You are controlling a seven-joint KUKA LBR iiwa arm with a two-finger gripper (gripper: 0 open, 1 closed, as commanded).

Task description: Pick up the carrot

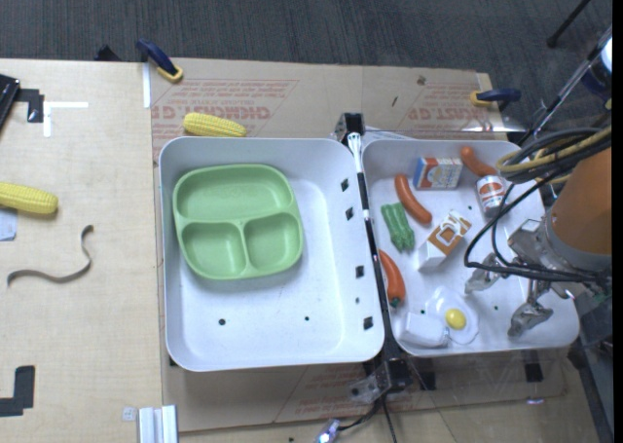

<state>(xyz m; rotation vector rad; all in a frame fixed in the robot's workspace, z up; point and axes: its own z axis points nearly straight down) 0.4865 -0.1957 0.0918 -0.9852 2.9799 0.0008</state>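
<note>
The carrot (391, 276), orange and tapered, lies against the left wall of the right bin (560, 334), just below a bunch of green beans (397, 226). My gripper (506, 300) hangs over the right part of that bin, well to the right of the carrot, with a fried egg toy (456, 318) between them. Its two metal fingers (481, 281) stand apart with nothing between them. The orange-banded wrist and a loop of cables hide the bin's far right side.
The right bin also holds a red sausage (413, 200), a small carton (448, 235), a blue-and-white box (438, 173), a can (490, 195) and an orange piece (477, 161). A green divided plate (237, 221) sits in the left bin (273, 334). Two corn cobs (214, 125) lie on the bench.
</note>
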